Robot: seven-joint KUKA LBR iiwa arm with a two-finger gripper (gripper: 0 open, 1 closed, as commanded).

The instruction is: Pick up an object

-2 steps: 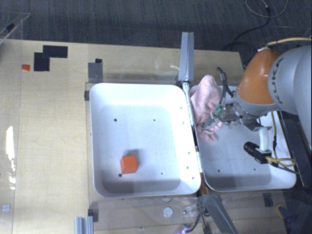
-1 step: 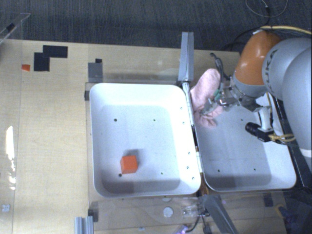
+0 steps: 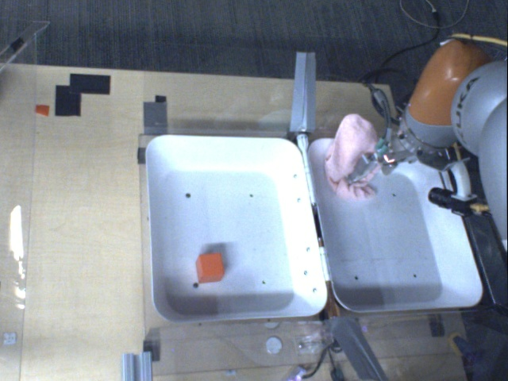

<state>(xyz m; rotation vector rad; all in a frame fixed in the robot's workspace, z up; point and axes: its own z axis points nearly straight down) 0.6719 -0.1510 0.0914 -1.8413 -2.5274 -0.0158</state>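
Pincer down in right bin, at lower edge of one pink cloth; open or shut, cannot tell. Two white bins side by side: cloth in right one, one orange block in left bin.

Your arm reaches in from the right, wrist bent down, end effector low at its tip.

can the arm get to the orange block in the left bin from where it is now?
Probably yes. The orange block sits alone on the left bin floor, away from the walls. The gripper is over the right bin at the pink cloth; only the low divider lies between.
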